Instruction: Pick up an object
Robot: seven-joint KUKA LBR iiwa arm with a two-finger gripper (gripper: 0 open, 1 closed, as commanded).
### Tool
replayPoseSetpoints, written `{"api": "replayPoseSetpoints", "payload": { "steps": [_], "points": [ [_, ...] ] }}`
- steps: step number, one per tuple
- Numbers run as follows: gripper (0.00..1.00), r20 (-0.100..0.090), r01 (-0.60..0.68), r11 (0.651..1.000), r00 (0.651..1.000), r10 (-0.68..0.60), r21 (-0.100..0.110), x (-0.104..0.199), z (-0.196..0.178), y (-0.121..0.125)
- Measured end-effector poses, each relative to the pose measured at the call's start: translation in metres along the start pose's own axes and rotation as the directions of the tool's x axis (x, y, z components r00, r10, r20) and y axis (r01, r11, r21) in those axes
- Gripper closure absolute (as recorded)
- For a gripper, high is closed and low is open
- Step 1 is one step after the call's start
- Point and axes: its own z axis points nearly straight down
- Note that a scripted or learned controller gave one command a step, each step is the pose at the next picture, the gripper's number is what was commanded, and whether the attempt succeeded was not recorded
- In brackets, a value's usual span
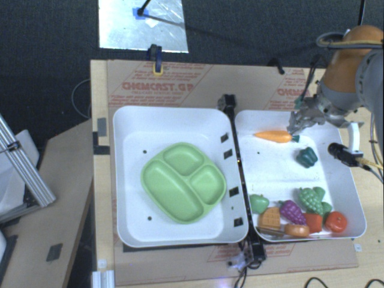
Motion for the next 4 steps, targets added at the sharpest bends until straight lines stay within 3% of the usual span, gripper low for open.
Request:
{"api": "replayPoseSetpoints", "payload": {
  "steps": [1,2,4],
  "points": [
    [1.0,0.001,0.001,1.0,1.0,-0.001,-0.002,0.0,-0.062,0.008],
    [1.0,0.0,0.001,1.0,1.0,-0.001,0.0,0.001,-0.087,0.009],
    [1.0,-0.001,0.002,1.0,1.0,-0.002,0.004,0.092,-0.096,-0.042]
  ]
}}
